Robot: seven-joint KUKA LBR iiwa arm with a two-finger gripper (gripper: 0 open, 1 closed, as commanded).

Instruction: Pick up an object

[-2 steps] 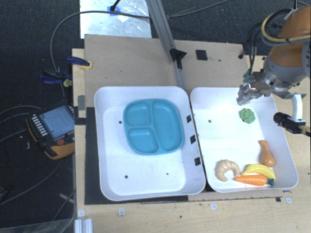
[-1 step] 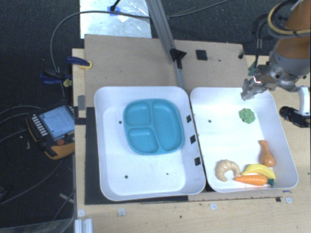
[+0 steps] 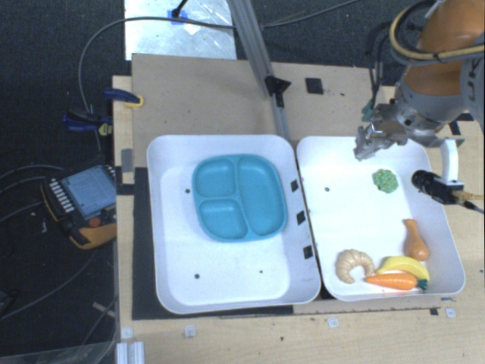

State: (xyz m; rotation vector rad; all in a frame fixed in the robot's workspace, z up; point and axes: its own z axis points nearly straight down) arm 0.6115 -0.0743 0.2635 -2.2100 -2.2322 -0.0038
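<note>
My gripper (image 3: 366, 149) hangs over the far edge of the right bin (image 3: 333, 226), with nothing visible between its fingers. A green broccoli floret (image 3: 386, 180) lies just right of and below it, apart from the gripper. Along the near right of that bin lie a tan croissant (image 3: 354, 265), a yellow banana (image 3: 405, 266), an orange carrot (image 3: 392, 281) and a brown drumstick-shaped piece (image 3: 414, 240).
The left bin (image 3: 170, 264) holds a blue divided plate (image 3: 239, 196). A metal pole (image 3: 254, 40) slants across the bench behind the bins. Clamps and a handheld device lie off the bench to the left.
</note>
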